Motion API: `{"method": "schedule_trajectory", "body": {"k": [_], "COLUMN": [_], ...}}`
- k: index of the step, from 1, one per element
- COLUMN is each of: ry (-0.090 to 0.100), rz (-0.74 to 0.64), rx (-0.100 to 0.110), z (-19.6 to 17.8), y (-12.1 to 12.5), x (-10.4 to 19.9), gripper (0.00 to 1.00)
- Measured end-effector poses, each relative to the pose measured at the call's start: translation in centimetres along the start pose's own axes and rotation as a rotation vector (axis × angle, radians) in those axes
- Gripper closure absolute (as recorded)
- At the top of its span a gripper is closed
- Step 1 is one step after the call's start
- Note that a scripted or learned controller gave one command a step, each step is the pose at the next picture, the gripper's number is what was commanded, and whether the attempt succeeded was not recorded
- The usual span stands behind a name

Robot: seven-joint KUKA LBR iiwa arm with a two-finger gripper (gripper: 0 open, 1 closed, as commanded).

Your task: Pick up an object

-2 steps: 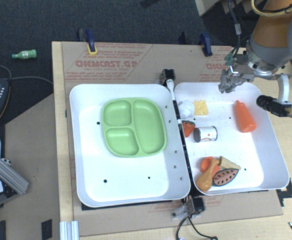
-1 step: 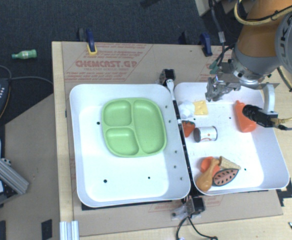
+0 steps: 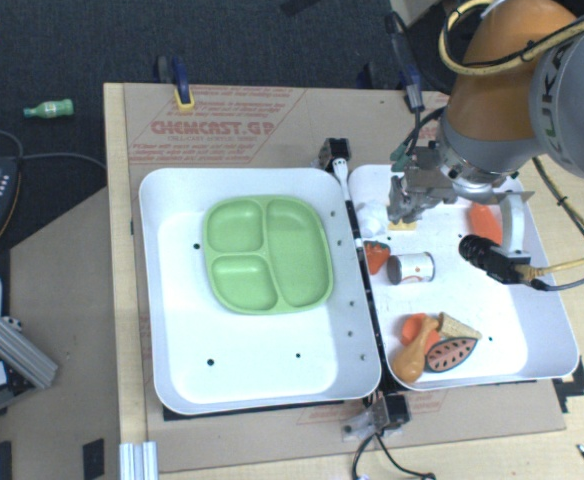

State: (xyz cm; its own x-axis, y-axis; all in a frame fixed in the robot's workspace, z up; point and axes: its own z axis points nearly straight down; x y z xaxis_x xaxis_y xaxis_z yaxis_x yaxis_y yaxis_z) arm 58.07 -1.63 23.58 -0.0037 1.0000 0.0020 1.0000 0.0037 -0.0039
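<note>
My gripper (image 3: 404, 206) hangs low over the far left part of the right bin (image 3: 547, 313), below the arm's orange band. A small tan block (image 3: 403, 225) shows right under its tip; whether it is held is unclear. Just in front lie a small grey-and-white can (image 3: 412, 267) on its side and an orange-red piece (image 3: 375, 257) against the bin's left wall. An orange carrot-like piece (image 3: 484, 220) lies to the gripper's right. Near the front of the bin sit a watermelon slice (image 3: 452, 354), an orange squash-like toy (image 3: 411, 344) and a tan wedge (image 3: 460, 325).
The left bin (image 3: 172, 298) holds a green divided plate (image 3: 269, 253). A black fitting (image 3: 487, 257) with a yellow cable (image 3: 562, 265) hangs off the arm over the right bin. The two bins meet at a black divider rail (image 3: 362, 278).
</note>
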Motion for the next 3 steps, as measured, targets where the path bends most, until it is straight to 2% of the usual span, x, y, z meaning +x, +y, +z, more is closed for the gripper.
{"method": "schedule_trajectory", "body": {"k": [2,3], "ry": [0.0,-0.001], "rz": [0.0,0.001], "rx": [0.002,0.001], "z": [1.5,0.9], "y": [-7.0,-9.3], "x": [8.0,9.4], "gripper": [1.0,1.0]}}
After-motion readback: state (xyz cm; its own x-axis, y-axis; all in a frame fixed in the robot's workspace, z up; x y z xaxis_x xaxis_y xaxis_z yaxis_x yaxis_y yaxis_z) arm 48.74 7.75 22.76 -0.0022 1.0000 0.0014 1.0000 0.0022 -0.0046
